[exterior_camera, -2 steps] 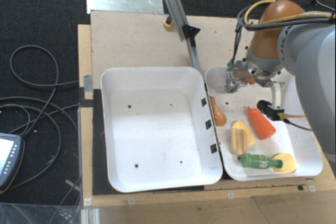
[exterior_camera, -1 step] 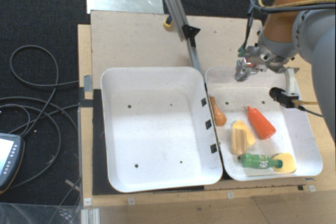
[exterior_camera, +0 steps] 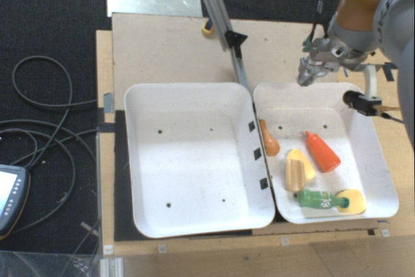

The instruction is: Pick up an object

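Choosing one target comes first, and the orange bottle (exterior_camera: 322,152) looks the best bet: it lies flat near the middle of the right bin (exterior_camera: 382,168), with bare floor on both long sides. The end effector (exterior_camera: 307,78) hangs above that bin's far rim, toward its far-left corner, holding nothing. Whether its tips are apart or together I cannot tell from this slant.

To do the step well, I judge the arm should travel toward the near side of the bin until it stands straight over the bottle's middle. It should then turn so the closing line crosses the bottle's short axis, and descend only after that. The bottle tapers toward its cap, so a grip at the wider body should slip less.

Relative to the bottle, the other things crowd the near and left sides. A yellow-and-tan piece (exterior_camera: 296,170) lies just beside its lower left. A green bottle (exterior_camera: 319,200) lies further toward the near rim, with its cap end against a yellow piece (exterior_camera: 353,200). A small pear-shaped orange thing (exterior_camera: 268,141) rests by the wall shared with the left bin (exterior_camera: 139,159).

So the bottle lies nearer the camera than the end effector, slightly right of it, well apart and lower down.
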Available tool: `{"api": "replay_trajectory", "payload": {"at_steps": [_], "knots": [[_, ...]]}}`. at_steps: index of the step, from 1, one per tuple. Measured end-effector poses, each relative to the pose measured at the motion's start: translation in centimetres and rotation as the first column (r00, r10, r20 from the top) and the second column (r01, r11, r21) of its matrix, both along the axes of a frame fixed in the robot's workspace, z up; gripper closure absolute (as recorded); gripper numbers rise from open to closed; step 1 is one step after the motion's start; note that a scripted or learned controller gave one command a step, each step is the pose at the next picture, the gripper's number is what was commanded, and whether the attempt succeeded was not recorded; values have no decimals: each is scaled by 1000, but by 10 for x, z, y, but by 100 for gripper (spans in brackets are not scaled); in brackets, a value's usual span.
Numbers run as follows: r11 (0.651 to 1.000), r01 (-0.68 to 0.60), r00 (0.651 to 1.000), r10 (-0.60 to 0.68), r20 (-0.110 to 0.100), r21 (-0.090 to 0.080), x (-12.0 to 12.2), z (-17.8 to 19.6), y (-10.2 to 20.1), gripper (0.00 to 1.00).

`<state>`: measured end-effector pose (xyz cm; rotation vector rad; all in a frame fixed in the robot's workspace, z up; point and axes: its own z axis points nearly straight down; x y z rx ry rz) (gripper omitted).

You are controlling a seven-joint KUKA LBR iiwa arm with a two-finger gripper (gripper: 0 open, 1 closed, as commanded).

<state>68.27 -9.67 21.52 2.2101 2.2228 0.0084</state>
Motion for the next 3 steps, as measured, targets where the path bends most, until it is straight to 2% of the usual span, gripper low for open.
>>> {"api": "replay_trajectory", "payload": {"at_steps": [1, 3], "knots": [[1000, -1, 1000, 1, 0, 0, 2, 53, 0, 100], [1000, -3, 1000, 3, -11, 3, -66, 52, 86, 100]]}}
